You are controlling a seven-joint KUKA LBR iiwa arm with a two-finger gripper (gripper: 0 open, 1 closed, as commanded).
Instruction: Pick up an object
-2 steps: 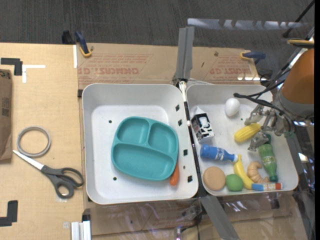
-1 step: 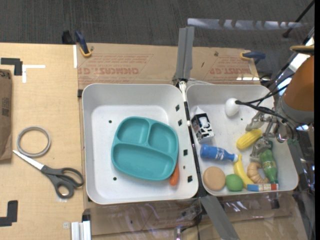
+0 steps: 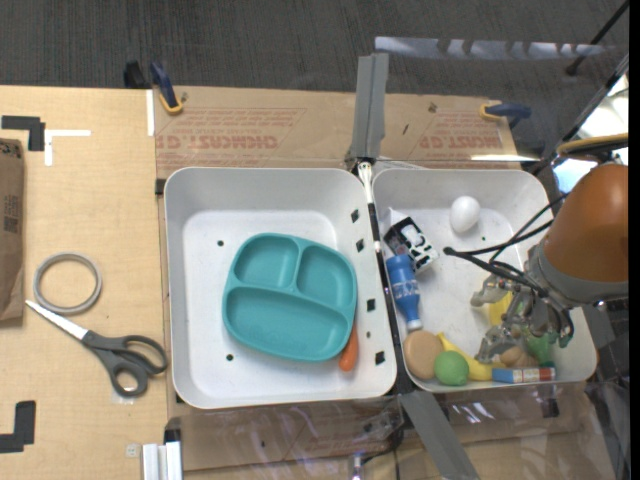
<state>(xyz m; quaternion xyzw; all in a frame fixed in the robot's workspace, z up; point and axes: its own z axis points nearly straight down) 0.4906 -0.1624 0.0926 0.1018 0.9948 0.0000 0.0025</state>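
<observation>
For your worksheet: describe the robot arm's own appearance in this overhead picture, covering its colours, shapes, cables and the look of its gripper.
The arm has a bulging, rounded orange section with a grey collar beneath it. Thin black cables loop from the arm out over the right bin. The gripper is a small assembly of pale grey metal parts with thin, bare metal fingers.

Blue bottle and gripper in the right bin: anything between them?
Camera view: bare white bin floor between the blue bottle and the gripper; black cables cross above the stretch.

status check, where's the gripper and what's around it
Gripper low in right white bin. Nothing seen held. Yellow banana-shaped toy, green ball close by.
</observation>
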